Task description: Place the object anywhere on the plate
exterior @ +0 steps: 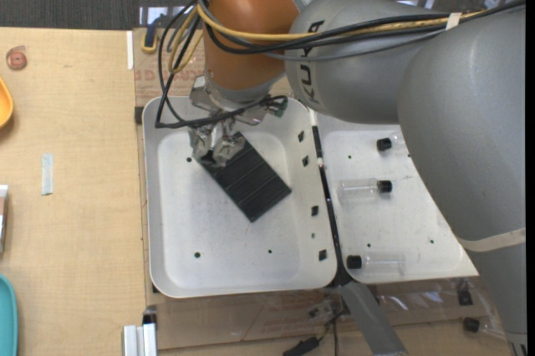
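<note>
Left bin (167,254): black plate (251,179) under gripper (213,150)

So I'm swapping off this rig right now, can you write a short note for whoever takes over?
Gripper: low in the left bin, at the upper end of the dark ribbed plate. I cannot tell whether it holds anything.
Plate: lies flat, turned at an angle, in the left bin's upper middle.
Right bin: small clear tubes with black caps.
Done: nothing visibly resting on the plate.
Left: confirm an object is held, then set it on the plate.
</note>
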Controlling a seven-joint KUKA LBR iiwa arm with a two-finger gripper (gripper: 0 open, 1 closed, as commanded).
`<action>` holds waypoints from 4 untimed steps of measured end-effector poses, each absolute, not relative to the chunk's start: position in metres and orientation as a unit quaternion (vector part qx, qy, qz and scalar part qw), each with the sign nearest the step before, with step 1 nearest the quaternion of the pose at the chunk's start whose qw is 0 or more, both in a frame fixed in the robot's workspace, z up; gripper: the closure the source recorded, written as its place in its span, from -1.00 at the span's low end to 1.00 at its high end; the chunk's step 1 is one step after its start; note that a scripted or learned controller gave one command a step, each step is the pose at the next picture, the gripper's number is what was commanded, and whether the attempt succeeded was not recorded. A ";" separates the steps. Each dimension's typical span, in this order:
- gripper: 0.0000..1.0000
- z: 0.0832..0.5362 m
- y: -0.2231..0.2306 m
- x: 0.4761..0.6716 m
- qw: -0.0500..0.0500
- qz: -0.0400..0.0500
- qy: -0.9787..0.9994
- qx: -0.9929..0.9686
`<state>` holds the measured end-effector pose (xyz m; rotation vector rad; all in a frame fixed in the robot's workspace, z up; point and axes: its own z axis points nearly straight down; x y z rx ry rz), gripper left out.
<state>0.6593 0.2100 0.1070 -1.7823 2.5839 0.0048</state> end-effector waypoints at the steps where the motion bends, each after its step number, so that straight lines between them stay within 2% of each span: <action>1: 1.00 0.092 0.220 0.659 0.001 0.002 0.682 -0.731; 2: 1.00 0.092 0.229 0.659 0.003 0.001 0.530 -0.848; 3: 1.00 0.092 0.219 0.659 0.003 0.001 0.340 -0.940; 4: 1.00 0.132 0.228 0.659 0.002 0.001 0.104 -0.995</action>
